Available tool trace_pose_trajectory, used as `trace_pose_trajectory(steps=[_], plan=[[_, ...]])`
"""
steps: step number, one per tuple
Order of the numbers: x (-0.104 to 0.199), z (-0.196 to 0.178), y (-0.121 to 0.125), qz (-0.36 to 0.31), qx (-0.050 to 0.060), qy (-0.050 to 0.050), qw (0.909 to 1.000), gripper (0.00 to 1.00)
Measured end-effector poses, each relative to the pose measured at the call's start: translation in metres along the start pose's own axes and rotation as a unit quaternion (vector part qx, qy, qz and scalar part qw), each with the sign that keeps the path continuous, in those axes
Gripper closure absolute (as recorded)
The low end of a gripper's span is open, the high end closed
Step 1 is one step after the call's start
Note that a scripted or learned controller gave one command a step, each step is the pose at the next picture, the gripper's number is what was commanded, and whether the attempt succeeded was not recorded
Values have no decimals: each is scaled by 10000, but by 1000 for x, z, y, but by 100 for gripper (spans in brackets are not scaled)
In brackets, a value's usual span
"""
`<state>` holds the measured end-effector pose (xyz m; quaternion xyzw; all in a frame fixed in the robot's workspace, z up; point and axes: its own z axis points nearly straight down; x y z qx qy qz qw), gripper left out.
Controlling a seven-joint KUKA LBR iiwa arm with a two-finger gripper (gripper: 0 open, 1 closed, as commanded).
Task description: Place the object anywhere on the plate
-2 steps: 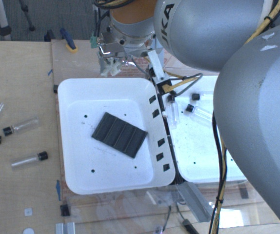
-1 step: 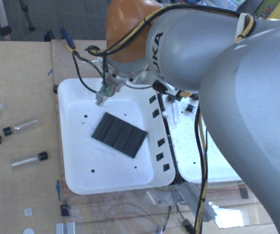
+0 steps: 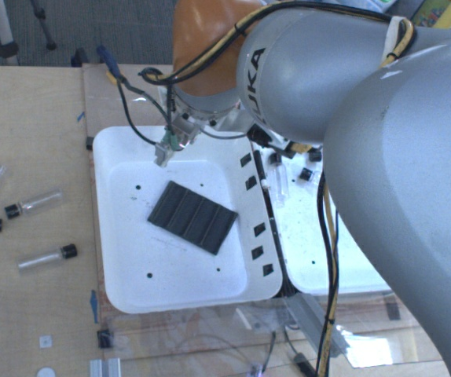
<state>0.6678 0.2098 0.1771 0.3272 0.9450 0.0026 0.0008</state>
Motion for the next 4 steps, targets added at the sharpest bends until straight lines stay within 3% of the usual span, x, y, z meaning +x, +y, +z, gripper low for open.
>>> trace_pose_trajectory(steps=[1, 2, 3, 4], plan=[[-1, -11, 1, 10, -26, -8, 10000, 100], [17, 9, 0, -1293, 23, 8, 9916, 100], [16, -3, 1, -1279, -5, -3, 9918, 100], [30, 87, -2, -4290, -24, -30, 9033, 100]])
